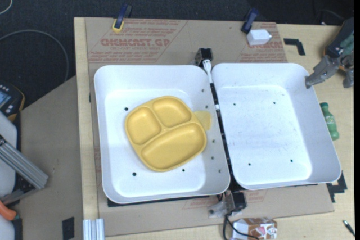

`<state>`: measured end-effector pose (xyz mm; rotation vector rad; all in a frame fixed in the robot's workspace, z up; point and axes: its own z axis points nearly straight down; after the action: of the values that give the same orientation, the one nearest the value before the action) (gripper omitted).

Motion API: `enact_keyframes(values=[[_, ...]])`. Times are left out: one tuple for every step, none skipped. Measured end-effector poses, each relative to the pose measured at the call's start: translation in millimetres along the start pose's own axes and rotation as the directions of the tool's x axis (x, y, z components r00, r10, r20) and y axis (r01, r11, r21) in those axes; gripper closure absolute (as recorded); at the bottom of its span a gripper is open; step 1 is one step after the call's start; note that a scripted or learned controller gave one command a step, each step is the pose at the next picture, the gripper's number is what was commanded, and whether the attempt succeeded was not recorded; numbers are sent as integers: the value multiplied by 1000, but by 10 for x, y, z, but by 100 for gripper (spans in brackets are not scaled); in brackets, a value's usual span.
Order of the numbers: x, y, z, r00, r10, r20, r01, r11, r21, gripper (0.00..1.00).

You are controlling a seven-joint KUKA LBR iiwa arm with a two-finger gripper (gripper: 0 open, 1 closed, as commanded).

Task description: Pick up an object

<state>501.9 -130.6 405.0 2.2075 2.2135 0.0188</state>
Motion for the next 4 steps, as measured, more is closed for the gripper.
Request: enact_keyframes(values=[[739,-195,-1288,1000,-4,-3,4,1000,1,0],[709,-189,-1324,1000,1,-1,-1,1000,14,100],[715,-220,-414,1000,4,-3,-4,1000,27,100],[1245,-236,336,1000,-2,-4,3,1000,28,100]])
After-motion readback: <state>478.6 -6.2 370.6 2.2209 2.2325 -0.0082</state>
